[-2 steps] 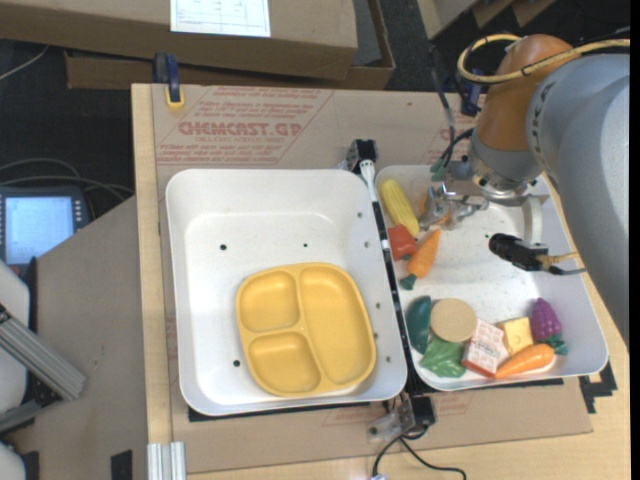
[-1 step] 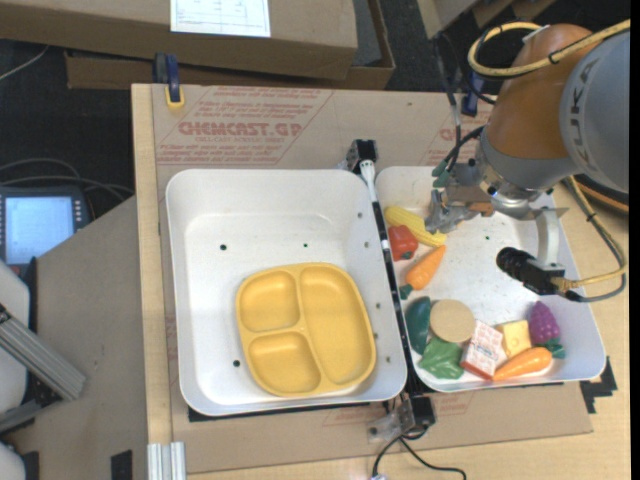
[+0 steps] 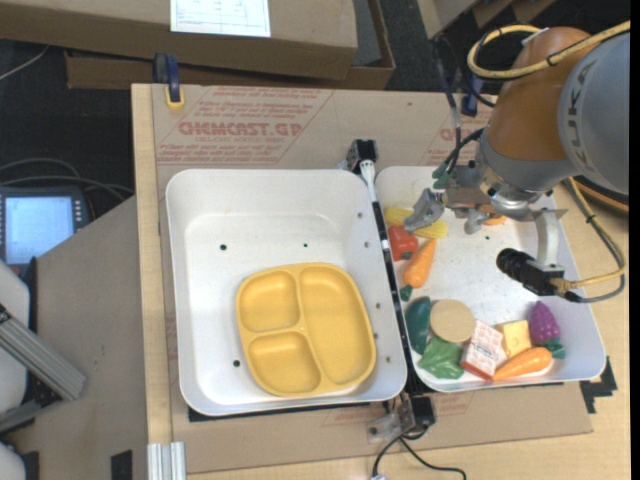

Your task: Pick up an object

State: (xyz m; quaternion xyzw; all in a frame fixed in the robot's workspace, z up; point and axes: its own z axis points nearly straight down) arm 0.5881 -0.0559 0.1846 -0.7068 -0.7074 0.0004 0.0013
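Note:
My gripper [image 3: 432, 208] hangs low over the back left part of the right bin [image 3: 590, 353], reached in from the right. Just under it lies a yellow toy piece [image 3: 420, 224], with a red toy [image 3: 402, 241] and an orange carrot [image 3: 421, 261] right beside it toward the front. I see nothing clearly held. A small orange bit [image 3: 492, 220] shows under the wrist.
The front of the right bin holds a tan disc [image 3: 452, 320], green pieces [image 3: 438, 358], a red-and-white carton [image 3: 484, 350], a yellow block [image 3: 515, 336], purple grapes [image 3: 543, 321] and another carrot [image 3: 522, 364]. A yellow divided plate [image 3: 262, 306] lies in the left bin [image 3: 200, 208].

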